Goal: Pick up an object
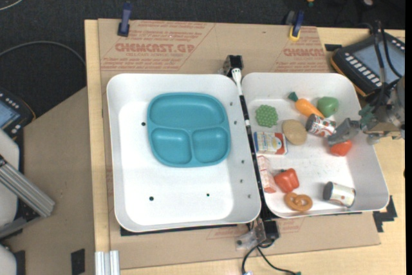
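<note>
white plastic bins, two of them, sat side by side. the left bin (129, 158) held one teal divided plate (188, 127). the right bin (370, 170) held the small stuff: one broccoli (266, 115), one carrot (305, 105), one green pepper (327, 104), one red pepper (287, 179), one potato-ish lump (295, 132), one pretzel (299, 202), one carton (270, 142), two little cans (339, 193). a round red-orange tomato (340, 149) lay just right of the potato lump, right under the gripper (343, 131). couldn't tell if anything was being held or how the gripper was set.
</note>
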`<act>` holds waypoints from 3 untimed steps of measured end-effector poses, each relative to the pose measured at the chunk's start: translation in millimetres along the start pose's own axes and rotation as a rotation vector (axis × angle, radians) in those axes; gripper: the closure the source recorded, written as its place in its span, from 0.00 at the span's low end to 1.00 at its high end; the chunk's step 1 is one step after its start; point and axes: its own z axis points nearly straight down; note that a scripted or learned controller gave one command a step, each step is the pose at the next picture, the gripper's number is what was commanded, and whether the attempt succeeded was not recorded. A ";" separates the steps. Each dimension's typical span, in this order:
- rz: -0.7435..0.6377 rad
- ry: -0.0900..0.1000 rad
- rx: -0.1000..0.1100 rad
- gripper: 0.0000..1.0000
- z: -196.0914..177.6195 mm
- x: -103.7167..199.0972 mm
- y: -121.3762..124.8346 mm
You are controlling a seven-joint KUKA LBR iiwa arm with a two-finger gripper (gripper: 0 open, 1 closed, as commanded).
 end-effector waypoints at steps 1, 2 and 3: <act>-0.007 0.004 -0.006 0.00 -186.7 78.3 2.7; 0.002 0.002 0.009 1.00 -188.3 74.4 2.1; 0.007 0.005 0.025 1.00 -76.2 35.5 35.7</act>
